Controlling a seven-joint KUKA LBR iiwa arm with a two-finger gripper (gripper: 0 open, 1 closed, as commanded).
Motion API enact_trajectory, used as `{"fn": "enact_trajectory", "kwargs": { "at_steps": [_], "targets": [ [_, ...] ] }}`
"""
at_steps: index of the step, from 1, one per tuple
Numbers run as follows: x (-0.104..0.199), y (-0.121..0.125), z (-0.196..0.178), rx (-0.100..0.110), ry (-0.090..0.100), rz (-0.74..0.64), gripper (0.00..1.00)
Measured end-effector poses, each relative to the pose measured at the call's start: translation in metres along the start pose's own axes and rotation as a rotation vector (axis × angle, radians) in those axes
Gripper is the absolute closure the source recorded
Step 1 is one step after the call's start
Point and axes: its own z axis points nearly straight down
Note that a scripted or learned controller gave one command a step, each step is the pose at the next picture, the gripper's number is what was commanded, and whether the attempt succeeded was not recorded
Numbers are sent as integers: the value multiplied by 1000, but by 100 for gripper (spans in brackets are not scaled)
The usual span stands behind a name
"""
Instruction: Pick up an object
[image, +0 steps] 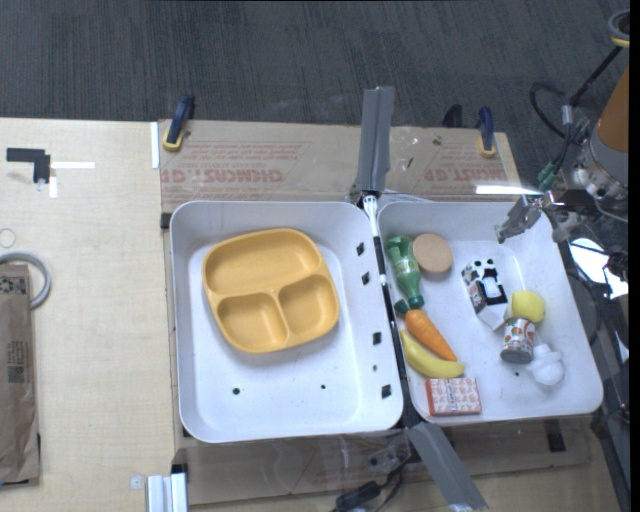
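Observation:
The right bin (575, 400) holds several objects: a green bottle (403, 268), a round tan disc (433, 254), a black-and-white toy (485, 285), a yellow ball (527, 306), a small can (517, 340), a white lump (547, 368), a carrot (430, 335), a banana (432, 362) and a red-and-white box (453, 396). My gripper (522, 216) hangs over the bin's far right corner, apart from all of them. The black-and-white toy lies nearest to it, toward the front.
A yellow divided plate (270, 300) lies in the left bin (200, 400). A grey divider bar (375, 140) stands behind the seam between the bins. Cables and the arm's wrist (605, 180) crowd the right edge. Blue clamps (180, 122) hold the cardboard backing.

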Motion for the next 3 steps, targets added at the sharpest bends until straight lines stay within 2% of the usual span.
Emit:
{"fn": "enact_trajectory", "kwargs": {
  "at_steps": [1, 2, 3],
  "targets": [
    [16, 4, 148, 1, 1, -107, 0],
    [14, 5, 138, -2, 0, -104, 100],
    [78, 50, 56, -2, -1, 147, 100]
  ]
}}
